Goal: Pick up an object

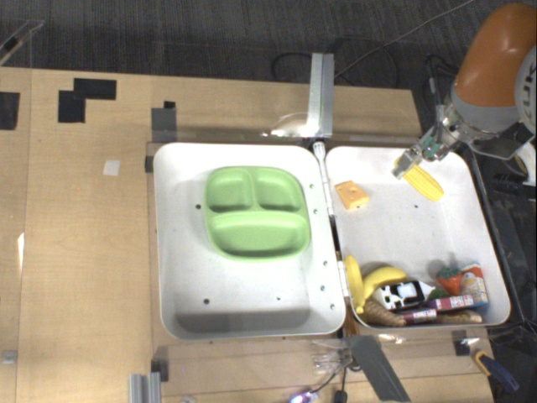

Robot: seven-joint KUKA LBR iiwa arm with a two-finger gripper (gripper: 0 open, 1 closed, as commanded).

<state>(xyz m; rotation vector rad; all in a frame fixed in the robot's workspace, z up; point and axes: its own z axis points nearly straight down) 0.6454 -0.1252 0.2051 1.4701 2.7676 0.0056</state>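
In the camera view, the arm comes in from the upper right of the frame, its orange band sitting above the wrist. The gripper (411,164) hangs over the upper part of the right bin (470,225), and a yellow corn cob (424,183) sits at its fingertips, tilted down toward the lower right. The jaws appear pinched on the cob's upper end, with most of the cob hanging free beyond the tips. Whether the cob is lifted clear of the bin floor or resting on it I cannot tell from this angle.

Elsewhere in the right bin, a cheese wedge (351,195) lies alone near the upper left corner, and a banana (377,277) sits in a jumble of small items along the lower edge. The left bin (180,250) carries a green divided plate (255,211) at its centre.

The risk, as I judge it, is the grip itself: a hold this close to one end could let the cob swing, twist or slide out as the arm rises, especially if the surface is smooth.

The fingertips are small and blurred against the cob, so the exact contact is hard to read. The arm's upper part is cut off by the frame, and the items in the lower right pile overlap too much to name.
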